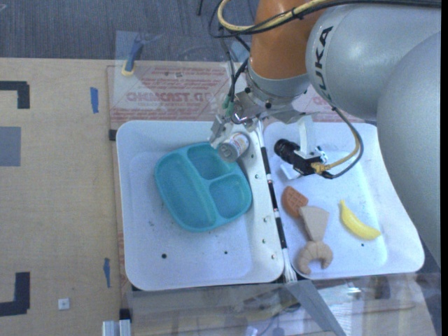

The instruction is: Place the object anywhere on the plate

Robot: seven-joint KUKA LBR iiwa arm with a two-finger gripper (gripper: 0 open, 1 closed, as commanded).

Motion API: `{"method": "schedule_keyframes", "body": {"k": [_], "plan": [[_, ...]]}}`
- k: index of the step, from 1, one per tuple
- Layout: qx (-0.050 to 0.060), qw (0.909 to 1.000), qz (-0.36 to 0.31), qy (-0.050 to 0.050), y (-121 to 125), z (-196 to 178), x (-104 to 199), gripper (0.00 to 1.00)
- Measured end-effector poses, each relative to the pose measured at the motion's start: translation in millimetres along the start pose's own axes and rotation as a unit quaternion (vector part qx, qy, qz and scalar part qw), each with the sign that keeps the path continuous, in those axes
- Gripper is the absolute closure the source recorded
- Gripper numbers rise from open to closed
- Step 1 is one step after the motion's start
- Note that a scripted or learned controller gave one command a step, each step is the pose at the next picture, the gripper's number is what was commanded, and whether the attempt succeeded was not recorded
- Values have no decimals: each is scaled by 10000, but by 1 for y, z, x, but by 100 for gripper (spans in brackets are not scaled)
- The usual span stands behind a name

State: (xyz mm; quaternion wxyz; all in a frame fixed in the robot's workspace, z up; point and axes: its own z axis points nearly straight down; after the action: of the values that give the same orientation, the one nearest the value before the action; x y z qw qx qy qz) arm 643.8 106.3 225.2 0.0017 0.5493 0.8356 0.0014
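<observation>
Camera view from above: a small silver can [234, 146] shows its round end. It sits at the top right corner of the blue plate [189, 194] in the left bin [140, 257]. The gripper [226, 130] is right over the can, very close. I cannot tell if the gripper is open or closed.

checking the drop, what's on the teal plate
Nothing lies in the three compartments of the plate. At its upper right rim a small grey cylinder sits by the gripper, which covers that corner; whether it touches the plate is unclear.
</observation>
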Motion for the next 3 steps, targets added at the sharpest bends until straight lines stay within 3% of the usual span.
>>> {"method": "schedule_keyframes", "body": {"k": [3], "plan": [[0,10000,0,0,0,0,0,0]]}}
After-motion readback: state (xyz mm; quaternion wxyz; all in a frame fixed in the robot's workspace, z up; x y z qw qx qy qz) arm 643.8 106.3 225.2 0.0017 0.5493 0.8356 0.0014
